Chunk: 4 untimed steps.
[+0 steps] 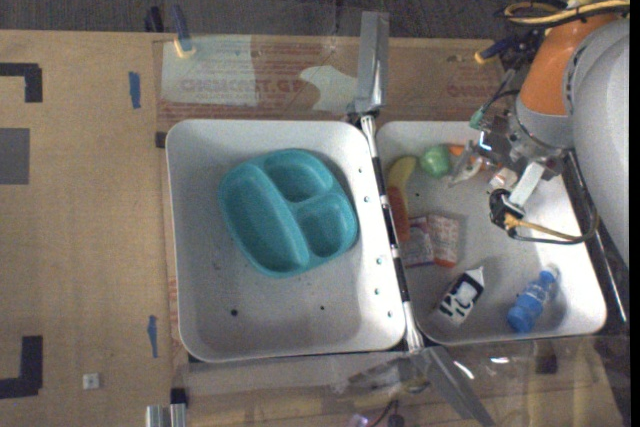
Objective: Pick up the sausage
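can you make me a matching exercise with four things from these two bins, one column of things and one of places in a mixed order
Things
1. teal plastic divided plate
2. blue plastic bottle
3. thin reddish-orange sausage
4. round green fruit

Places
A. far end of the right bin, beside the yellow banana
B. middle of the left bin
C. along the left wall of the right bin
D. near right corner of the right bin

Pairs: 1-B, 2-D, 3-C, 4-A
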{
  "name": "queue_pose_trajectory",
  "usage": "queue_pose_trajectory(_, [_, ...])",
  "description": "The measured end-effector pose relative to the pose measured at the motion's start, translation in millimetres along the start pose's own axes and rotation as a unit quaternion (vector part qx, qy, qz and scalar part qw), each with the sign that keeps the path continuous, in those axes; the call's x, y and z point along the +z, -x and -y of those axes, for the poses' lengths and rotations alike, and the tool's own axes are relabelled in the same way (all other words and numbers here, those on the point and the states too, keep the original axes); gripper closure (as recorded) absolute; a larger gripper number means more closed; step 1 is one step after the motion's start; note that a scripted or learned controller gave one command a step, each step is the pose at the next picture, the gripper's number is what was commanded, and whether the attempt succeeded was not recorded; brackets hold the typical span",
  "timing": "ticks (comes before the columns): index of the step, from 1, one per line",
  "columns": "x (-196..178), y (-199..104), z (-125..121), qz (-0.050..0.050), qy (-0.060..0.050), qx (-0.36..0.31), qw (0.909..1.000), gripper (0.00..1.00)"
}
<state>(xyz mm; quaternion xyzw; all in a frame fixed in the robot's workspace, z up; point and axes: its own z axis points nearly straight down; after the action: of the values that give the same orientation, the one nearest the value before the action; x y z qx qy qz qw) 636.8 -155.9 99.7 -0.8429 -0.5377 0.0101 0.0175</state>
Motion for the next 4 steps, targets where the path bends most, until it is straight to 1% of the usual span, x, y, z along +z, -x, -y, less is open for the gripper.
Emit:
queue_pose_trajectory(1, [12.6, -8.8, -22.3, 0.005, 0.000, 0.025, 0.9997, 0.00])
queue_pose_trajectory(2, [0.5, -12.3, -24.9, 0.004, 0.010, 0.024, 0.9997, 1.00])
queue_pose_trajectory(3, [-84.5, -72.5, 23.3, -0.001, 0.020, 0.095, 0.9953, 1.00])
queue_pose_trajectory(4, [-316.2, -110.9, 30.5, 0.005, 0.022, -0.204, 0.9787, 1.00])
